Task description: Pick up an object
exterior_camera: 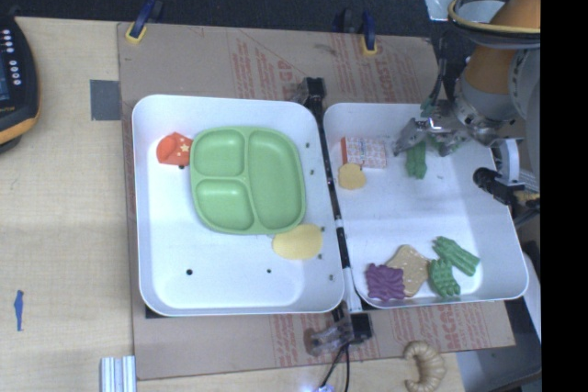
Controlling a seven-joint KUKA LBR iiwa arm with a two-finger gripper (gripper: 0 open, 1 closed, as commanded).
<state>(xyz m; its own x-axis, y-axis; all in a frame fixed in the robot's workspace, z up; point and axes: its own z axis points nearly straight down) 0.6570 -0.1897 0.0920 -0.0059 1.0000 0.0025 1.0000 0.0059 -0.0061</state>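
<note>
Gripper (424, 139) hovering over green toy (417, 162) in right bin (487, 225), jaws spread wide, gripping nothing; pick pending

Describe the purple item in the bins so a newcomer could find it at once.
Look in the right bin, at its near edge. A cluster lies there: a tan piece in the middle, green pieces to the right, and the purple piece at the left end, touching the tan one. It is the one purple thing in either bin, with a ridged, frilly surface.
</note>
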